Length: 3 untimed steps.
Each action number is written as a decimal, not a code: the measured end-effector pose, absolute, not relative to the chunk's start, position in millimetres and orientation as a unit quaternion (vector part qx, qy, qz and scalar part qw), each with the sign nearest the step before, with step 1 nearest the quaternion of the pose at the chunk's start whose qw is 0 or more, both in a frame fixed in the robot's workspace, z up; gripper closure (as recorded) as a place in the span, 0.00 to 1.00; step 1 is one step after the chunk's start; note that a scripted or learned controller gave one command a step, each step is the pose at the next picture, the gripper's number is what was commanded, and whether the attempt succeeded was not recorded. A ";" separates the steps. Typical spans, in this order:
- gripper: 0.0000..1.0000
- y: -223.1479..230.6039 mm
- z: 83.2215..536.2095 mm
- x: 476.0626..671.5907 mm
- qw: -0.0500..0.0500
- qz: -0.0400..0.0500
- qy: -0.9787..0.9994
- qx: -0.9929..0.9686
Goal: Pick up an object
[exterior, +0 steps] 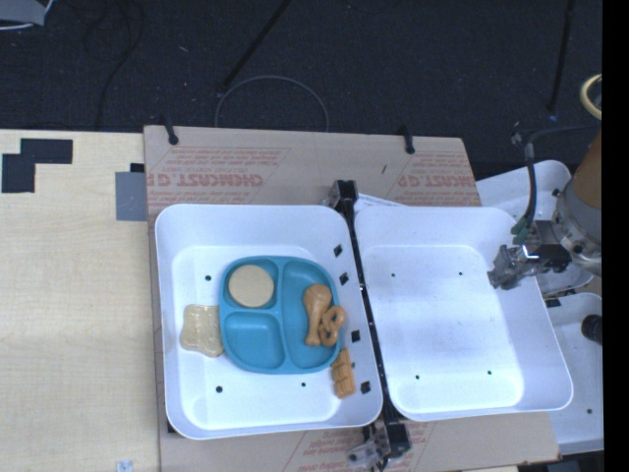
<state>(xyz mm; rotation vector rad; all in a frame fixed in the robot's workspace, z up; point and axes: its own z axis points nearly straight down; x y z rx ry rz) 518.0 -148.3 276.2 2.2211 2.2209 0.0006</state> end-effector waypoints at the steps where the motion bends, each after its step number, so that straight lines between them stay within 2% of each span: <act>1: 1.00 -106.7 262.3 528.9 -0.002 -0.001 0.708 0.706; 3: 1.00 -1.9 236.6 546.5 -0.003 -0.002 0.708 0.706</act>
